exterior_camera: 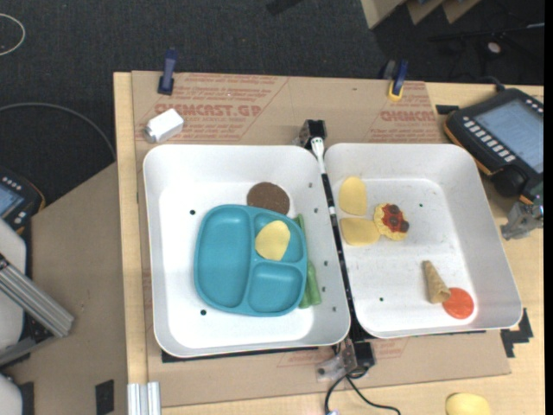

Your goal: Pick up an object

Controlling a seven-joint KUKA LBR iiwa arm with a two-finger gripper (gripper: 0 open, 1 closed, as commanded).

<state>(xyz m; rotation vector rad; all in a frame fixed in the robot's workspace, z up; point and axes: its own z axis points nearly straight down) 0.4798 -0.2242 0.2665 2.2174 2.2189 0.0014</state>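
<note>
I read both white bins [164,232] as smooth, faintly glossy plastic; the blue divided tray [226,266] as matt plastic; the surface [259,106] as printed brown cardboard; the floor [78,33] as dark, rough carpet.

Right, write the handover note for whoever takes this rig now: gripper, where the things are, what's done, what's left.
Gripper: cannot tell its state.
Left bin: blue divided tray with a yellow piece in its upper right compartment; brown round piece just above the tray; a green piece along its right edge.
Right bin: two yellow pieces, a red-topped piece, a cone and an orange disc.
Done: nothing lifted.
Left: pick up an object.
</note>
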